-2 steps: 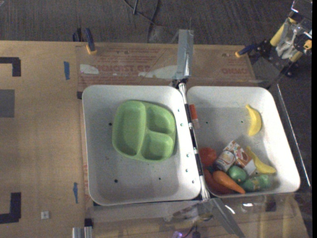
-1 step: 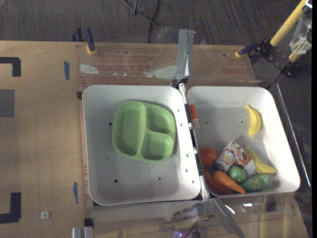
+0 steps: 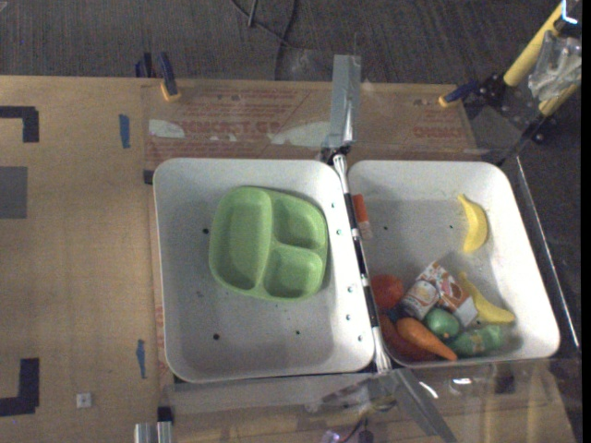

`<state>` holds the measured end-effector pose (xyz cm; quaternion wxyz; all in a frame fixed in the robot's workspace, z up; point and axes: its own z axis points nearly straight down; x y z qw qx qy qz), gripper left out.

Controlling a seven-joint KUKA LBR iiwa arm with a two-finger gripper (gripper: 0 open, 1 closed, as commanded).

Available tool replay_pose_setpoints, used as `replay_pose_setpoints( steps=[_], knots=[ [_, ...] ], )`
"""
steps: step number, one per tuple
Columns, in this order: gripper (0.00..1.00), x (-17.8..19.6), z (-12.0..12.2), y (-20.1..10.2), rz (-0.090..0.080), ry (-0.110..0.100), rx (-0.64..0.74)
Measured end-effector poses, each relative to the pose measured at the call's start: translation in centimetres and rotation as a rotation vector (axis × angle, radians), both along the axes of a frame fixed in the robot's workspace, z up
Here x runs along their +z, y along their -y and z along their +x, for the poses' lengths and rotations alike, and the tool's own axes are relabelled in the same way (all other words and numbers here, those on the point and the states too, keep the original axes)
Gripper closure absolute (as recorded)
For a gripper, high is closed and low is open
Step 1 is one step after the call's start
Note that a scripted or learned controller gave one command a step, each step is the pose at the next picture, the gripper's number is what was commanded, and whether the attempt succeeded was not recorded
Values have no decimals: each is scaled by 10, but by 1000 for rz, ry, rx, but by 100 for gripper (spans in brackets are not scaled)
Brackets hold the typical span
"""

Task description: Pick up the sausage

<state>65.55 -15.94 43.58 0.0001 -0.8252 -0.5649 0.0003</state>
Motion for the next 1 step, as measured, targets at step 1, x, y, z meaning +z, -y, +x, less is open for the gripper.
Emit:
replay_pose_setpoints(
  steps=[1],
  knots=[
    [100,0,12,-71,0,1,504]
  ],
)
